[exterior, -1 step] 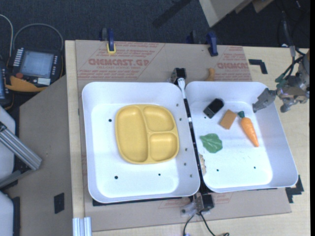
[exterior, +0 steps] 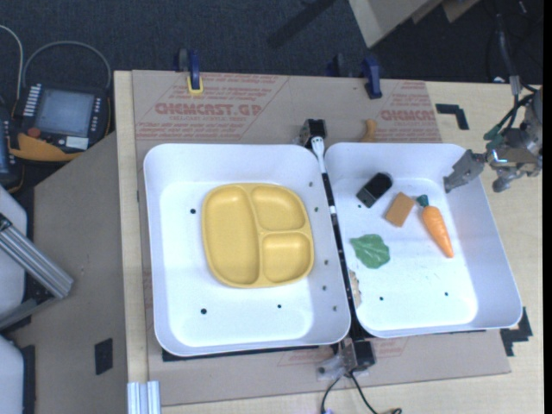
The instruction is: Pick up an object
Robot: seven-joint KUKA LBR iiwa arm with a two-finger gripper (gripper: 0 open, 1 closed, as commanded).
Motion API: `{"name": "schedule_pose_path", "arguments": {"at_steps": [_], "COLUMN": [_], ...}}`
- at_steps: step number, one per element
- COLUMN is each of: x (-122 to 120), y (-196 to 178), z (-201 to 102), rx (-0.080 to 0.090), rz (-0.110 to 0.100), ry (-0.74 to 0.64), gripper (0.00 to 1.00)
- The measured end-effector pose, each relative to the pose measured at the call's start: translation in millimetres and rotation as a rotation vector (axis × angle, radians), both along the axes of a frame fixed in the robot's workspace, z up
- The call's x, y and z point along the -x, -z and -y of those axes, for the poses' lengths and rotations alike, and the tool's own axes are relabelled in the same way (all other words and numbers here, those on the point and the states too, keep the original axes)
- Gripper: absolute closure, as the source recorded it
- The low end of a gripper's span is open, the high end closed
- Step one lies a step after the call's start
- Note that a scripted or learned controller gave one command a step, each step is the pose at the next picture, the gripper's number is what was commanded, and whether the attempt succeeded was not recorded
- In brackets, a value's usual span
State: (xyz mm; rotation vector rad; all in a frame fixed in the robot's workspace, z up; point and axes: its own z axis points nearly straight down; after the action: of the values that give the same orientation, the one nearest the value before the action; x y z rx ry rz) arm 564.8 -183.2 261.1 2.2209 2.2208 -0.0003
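the gripper (exterior: pixel 473 169) hangs at the right bin's (exterior: pixel 483 313) upper right edge, how it's set i cannot tell, and the carrot (exterior: pixel 437 228) (lying just beside a tan block (exterior: pixel 398 210)) may roll off a skewed pinch.

Four small objects lie loose in the right-hand white bin (exterior: pixel 483 304), clustered in its upper half, right of the frame's centre. A small black rectangular block (exterior: pixel 374 189) sits highest, tilted. Just below and to its right lies a tan-orange cube-like block (exterior: pixel 398 210). Beside that, further right, an orange toy carrot with a green stem (exterior: pixel 435 228) lies flat, stem toward the upper left, tip toward the lower right. Lower left of them rests a flat green leaf-shaped piece (exterior: pixel 371 250).
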Motion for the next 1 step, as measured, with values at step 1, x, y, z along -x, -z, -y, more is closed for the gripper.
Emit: {"name": "schedule_pose_path", "arguments": {"at_steps": [1], "x": [9.7], "y": [55.5], "z": [4.2], "rx": [-0.003], "rz": [-0.007], "ry": [0.001], "gripper": [0.0]}}
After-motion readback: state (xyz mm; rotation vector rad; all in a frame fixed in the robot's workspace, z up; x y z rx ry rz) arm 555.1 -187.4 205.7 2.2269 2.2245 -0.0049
